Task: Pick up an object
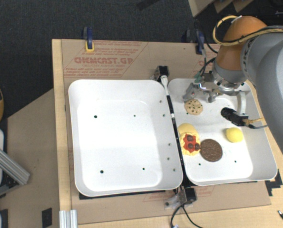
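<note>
Though how far open the gripper [200, 92] is cannot be told, the speckled cookie [194, 107] lies just beside it, toward the viewer, likely the closest pick.

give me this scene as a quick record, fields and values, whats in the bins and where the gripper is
bins: left bin and right bin, white, side by side
right bin contents: chip cookie; yellow piece with red topping; brown round biscuit; yellow ball
gripper: over the right bin's far end, right by the chip cookie
grasp: cannot tell from this view
</note>
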`<state>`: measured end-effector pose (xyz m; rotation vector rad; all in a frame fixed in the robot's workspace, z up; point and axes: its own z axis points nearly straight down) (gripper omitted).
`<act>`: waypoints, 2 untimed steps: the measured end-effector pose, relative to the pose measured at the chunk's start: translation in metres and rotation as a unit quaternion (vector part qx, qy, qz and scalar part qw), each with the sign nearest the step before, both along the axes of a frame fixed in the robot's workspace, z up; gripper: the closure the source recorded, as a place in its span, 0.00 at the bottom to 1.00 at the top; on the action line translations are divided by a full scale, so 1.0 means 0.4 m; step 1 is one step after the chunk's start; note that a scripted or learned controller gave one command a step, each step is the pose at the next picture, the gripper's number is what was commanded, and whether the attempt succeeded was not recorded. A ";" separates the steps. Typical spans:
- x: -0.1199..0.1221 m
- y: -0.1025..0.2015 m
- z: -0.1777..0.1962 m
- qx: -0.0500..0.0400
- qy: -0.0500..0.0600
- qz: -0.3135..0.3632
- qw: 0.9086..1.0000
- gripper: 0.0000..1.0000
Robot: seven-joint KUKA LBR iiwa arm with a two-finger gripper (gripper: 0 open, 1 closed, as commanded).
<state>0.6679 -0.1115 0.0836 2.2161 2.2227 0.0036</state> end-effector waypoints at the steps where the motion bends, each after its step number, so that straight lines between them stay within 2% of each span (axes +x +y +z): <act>1: 0.000 -0.003 0.032 -0.001 -0.001 -0.001 1.000 1.00; 2: -0.177 -0.053 0.076 0.000 0.004 -0.003 1.000 1.00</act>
